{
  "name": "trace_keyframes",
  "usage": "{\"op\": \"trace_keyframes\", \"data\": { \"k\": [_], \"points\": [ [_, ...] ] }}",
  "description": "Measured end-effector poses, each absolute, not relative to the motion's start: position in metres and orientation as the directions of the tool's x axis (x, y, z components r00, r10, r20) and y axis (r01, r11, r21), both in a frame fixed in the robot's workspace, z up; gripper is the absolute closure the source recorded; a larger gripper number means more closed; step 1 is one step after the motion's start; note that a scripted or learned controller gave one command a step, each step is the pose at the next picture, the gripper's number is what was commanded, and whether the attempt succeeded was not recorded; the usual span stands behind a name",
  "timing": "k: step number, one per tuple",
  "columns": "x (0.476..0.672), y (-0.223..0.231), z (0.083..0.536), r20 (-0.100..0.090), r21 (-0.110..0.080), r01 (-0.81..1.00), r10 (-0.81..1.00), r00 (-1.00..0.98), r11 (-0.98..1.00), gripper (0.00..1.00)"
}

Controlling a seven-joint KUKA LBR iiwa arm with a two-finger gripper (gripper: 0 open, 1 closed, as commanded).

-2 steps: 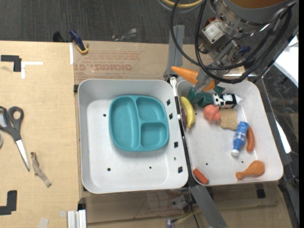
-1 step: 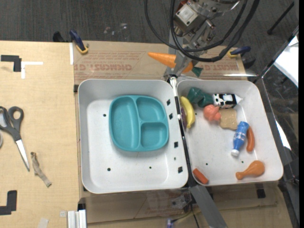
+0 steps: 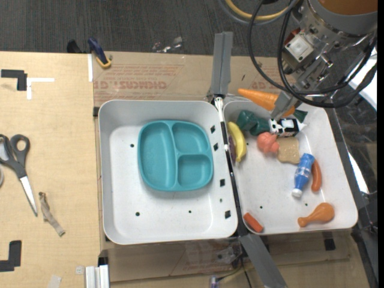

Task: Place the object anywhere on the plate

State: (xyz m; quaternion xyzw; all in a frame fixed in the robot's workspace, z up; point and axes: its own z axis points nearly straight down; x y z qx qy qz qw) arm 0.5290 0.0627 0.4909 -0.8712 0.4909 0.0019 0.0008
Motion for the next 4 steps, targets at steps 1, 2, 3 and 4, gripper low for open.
{"op": "trace_keyframes", "data": {
  "k": [1,2,3,4],
  "points": [
    [0.591,-0.021,0.448,-0.005,0.0,-0.816,-0.816,0.579,-0.579,1.0],
    [0.659,-0.041,0.485,-0.004,-0.003,-0.995,-0.995,0.1,-0.1,1.0],
    [0.66,-0.116,0.491,-0.003,-0.003,-0.97,-0.97,0.242,-0.242,1.0],
    [0.66,-0.206,0.491,-0.003,-0.004,-0.963,-0.963,0.269,-0.269,1.0]
  ]
}}
